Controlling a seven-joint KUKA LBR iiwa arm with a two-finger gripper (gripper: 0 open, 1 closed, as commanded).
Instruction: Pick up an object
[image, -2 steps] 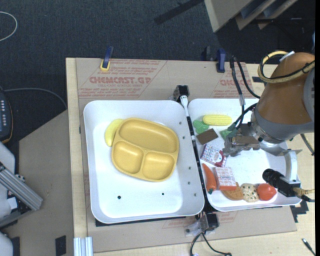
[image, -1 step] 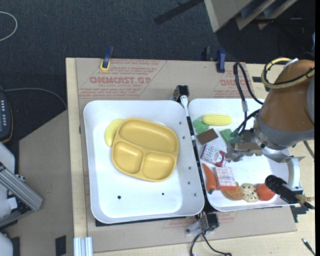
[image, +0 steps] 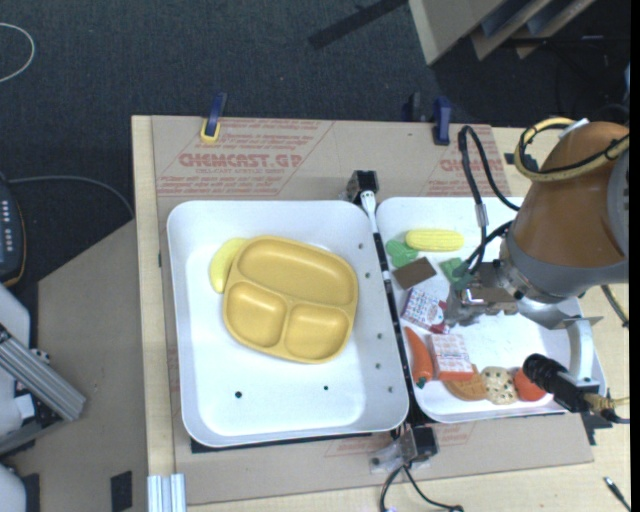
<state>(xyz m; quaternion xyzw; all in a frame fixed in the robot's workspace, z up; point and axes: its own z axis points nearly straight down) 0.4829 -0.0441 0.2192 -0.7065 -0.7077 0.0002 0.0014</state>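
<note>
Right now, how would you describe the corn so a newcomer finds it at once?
Start at the right-hand shallow white bin, the one crowded with small toy foods. Look along its far edge, above the brown block: the yellow corn cob lies there on its side. It alone is long, yellow and bumpy with kernels.

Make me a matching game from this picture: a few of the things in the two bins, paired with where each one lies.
Things:
1. yellow divided tray
2. toy corn cob
3. toy carrot
4. cracker

Places:
A. right bin, far end
B. left bin, middle
C. right bin, near edge
D. right bin, beside the divider between the bins

Pairs: 1-B, 2-A, 3-D, 4-C
</note>
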